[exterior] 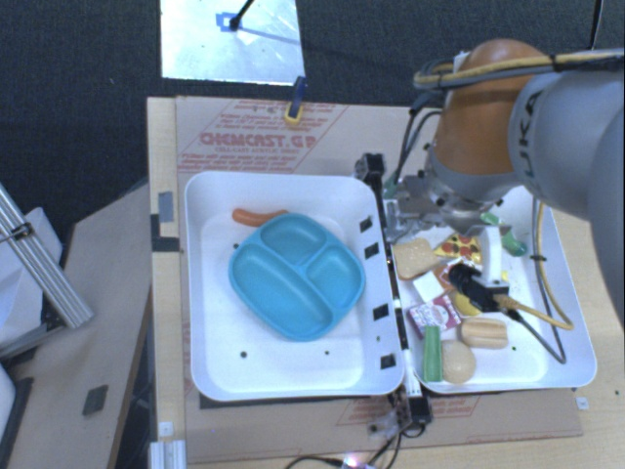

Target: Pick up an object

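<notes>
Biggest thing you're looking at is the dark carpet-like backdrop behind everything, with a shiny silver panel lying flat up top. In front of it is the pale wooden bench, and a cardboard sheet with red lettering sits under both bins. An aluminium rail leans in at the far left.

Your arm comes in from the right, its orange band hanging over the far end of the right bin. The gripper is low over that bin's far left corner, near the wall shared with the left bin. Can't tell if it's open or closed, the wrist blocks it from this angle.

The left bin holds a blue divided plate with an orange sausage just behind it.

The pickable stuff is mostly crowded in the right bin (toy food, by the look of it):
- a toast slice just below the gripper
- a pizza slice beside the toast
- a white bottle beside the pizza slice
- a bread roll toward the near end
- a pink box left of the roll
- a green stick touching a beige lump at the near wall

Smallest bit: a blue and yellow clip on the cardboard's far edge.
</notes>
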